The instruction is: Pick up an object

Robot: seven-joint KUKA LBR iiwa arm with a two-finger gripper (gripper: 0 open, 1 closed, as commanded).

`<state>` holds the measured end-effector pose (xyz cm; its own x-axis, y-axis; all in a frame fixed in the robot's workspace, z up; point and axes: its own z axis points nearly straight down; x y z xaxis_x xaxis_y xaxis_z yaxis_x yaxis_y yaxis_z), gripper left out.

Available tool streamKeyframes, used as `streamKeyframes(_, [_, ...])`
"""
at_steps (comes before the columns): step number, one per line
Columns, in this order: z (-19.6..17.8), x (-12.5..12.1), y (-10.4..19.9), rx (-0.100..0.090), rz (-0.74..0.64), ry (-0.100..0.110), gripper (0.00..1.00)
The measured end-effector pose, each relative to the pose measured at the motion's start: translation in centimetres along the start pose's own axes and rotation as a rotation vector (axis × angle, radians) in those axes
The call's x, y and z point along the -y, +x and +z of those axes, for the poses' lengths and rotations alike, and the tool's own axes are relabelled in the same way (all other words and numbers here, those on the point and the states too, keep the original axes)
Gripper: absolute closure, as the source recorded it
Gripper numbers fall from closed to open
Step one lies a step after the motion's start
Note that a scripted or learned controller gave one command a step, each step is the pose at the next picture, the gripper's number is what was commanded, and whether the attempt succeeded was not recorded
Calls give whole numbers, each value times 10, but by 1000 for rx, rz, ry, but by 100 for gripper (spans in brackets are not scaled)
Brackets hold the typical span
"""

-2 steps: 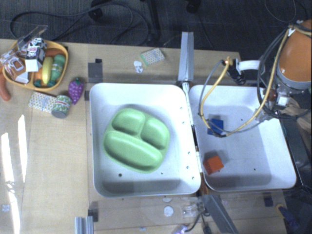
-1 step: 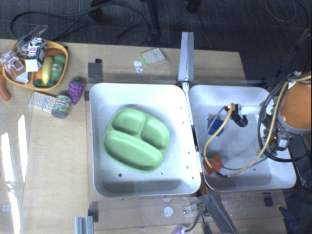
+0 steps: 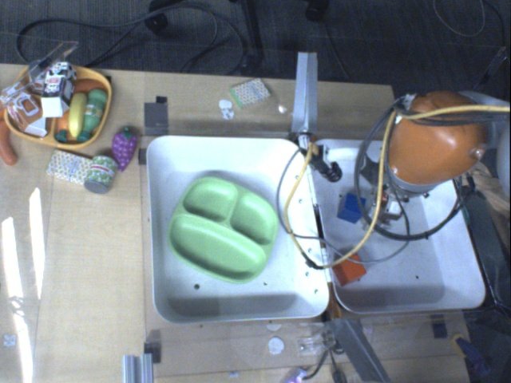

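A green divided plate (image 3: 224, 227) lies in the left bin (image 3: 164, 294). In the right bin (image 3: 447, 290) a small blue block (image 3: 350, 208) lies near the divider, and an orange-red piece (image 3: 349, 272) rests by the front left corner. The arm's orange band (image 3: 431, 146) hangs over the right bin, and the wrist below it drops toward the bin floor just right of the blue block. My gripper (image 3: 382, 214) is buried under the wrist and looping cables.
Yellow and black cables (image 3: 299, 214) loop across the divider between the bins. A yellow bowl of toy food (image 3: 60, 106), a purple grape toy (image 3: 124, 146) and a small can (image 3: 100, 174) sit on the bench at left. A metal post (image 3: 305, 94) stands behind the bins.
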<state>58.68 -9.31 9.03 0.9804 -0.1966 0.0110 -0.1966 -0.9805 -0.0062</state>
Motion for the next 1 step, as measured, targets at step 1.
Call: streamKeyframes(1, [-95,32,-89,12,32,-5,100])
